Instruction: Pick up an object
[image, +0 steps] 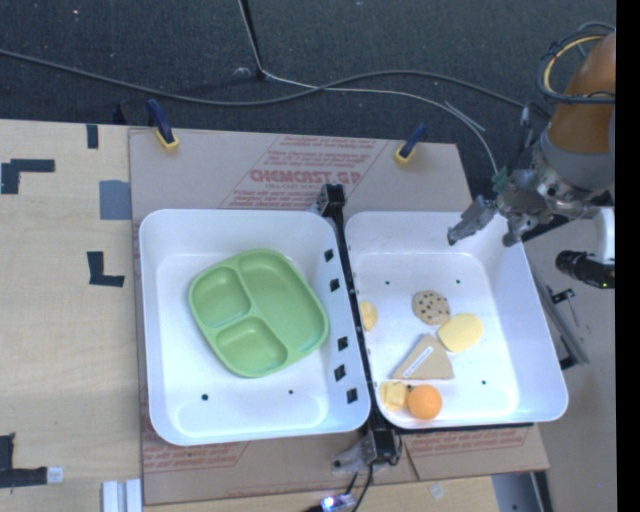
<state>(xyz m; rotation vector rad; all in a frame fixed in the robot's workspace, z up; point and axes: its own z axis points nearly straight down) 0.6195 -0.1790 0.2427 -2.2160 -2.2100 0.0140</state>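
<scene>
Lying in the right white bin (520, 330), well apart from the claw: a cluster of small food-like pieces. Among them a round cookie with dark chips (431, 306), a pale yellow oval piece (460, 332) just beside and below it, a tan wedge (423, 360) touching the oval's lower left edge, an orange ball (425, 402) right under the wedge, and a small yellow lump (394, 395) touching the ball's left side. One more yellowish piece (368, 316) pressed against the bin's left wall, near the divider.

Hovering above the far right corner of that bin: the claw (490, 226), two dark fingers spread apart, nothing between them. Behind it, the grey wrist and orange band (583, 100) at the upper right.

Filling the middle of the left white bin (165, 330): a green divided plate (258, 311) with three compartments, turned at an angle.

Under both bins, a brown cardboard sheet (290, 170) with red print, held to the wooden desk (60, 320) by two yellow-tipped clamps (163, 130) at its far edge. Beyond, dark carpet with thin cables (250, 45).
</scene>
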